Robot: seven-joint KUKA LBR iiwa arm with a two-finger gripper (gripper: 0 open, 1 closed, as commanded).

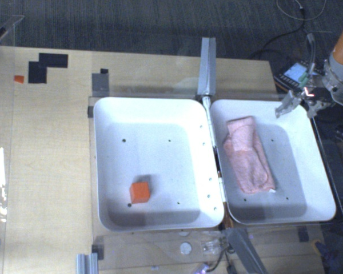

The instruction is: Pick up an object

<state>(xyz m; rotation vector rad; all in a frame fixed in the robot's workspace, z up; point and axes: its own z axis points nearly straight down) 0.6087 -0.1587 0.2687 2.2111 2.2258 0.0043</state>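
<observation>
On a pale wooden bench (46, 170) over dark carpet, two glossy white bins hold a small orange block (140, 192) on the left and a folded pink cloth (249, 154) on the right, while my gripper (302, 103) hangs open and empty above the right bin's (308, 204) far corner.

Pink cloth (249, 154) (nubby terry); bins (160, 110) smooth plastic.

A block (140, 192) lies in the left bin (154, 110), a folded cloth (248, 162) in the right bin (306, 204).
</observation>
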